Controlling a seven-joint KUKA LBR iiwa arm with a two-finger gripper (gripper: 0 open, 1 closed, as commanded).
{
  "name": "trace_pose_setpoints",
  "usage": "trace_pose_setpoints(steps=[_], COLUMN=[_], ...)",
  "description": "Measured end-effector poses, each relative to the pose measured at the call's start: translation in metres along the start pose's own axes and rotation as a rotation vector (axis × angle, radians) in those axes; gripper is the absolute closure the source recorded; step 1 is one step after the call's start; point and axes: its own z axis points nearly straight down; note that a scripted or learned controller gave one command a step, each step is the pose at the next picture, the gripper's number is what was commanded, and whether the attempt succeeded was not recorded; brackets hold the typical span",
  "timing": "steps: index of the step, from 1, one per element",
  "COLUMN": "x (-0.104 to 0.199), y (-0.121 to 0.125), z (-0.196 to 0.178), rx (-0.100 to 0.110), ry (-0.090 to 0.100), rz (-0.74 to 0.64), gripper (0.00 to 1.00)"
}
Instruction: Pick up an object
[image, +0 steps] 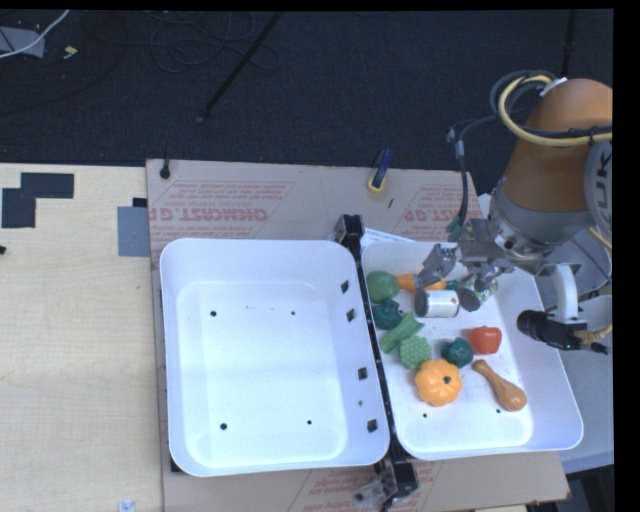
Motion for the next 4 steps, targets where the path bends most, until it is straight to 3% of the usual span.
trace_pose_setpoints(steps=[1, 2, 3, 4], x=[0.078, 0.010, -0.002, -0.002], y=[-0.012, -0.026, -0.084, -0.048], z=[-0.036, 0.073, 0.140, 0.167], rx=[-0.005, 0.011, -0.016, -0.003], ry=[0.001, -0.002, -0.004, 0.000], rz=[-0.008, 0.007, 0.001, 0.001], gripper=[0.00, 0.00, 0.00, 0.00])
